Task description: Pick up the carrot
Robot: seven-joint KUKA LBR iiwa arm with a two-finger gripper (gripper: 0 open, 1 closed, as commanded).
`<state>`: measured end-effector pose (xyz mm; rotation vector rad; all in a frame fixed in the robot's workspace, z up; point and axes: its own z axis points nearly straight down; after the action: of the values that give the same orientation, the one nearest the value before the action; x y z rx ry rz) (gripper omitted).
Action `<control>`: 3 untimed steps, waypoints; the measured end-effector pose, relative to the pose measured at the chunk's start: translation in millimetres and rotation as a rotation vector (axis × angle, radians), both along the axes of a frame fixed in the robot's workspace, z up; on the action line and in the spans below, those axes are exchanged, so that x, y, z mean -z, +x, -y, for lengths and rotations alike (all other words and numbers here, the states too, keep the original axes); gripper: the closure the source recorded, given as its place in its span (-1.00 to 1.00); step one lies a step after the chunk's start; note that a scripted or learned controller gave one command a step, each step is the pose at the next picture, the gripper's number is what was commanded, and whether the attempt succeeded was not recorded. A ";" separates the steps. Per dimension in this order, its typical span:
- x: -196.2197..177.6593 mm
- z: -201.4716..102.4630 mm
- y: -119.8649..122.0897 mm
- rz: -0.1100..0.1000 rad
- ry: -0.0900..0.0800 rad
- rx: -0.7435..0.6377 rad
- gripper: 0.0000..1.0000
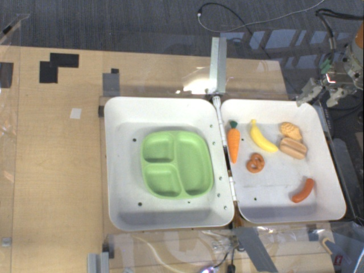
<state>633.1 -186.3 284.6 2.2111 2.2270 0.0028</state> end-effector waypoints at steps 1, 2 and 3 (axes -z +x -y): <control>131.6 19.0 -61.3 -0.002 0.001 0.161 -1.00; 119.9 8.9 -51.2 0.002 -0.002 -0.308 -1.00; 124.0 -33.6 -44.8 0.001 -0.001 -0.309 -1.00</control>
<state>588.3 -152.7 160.5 1.8416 2.5397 0.0045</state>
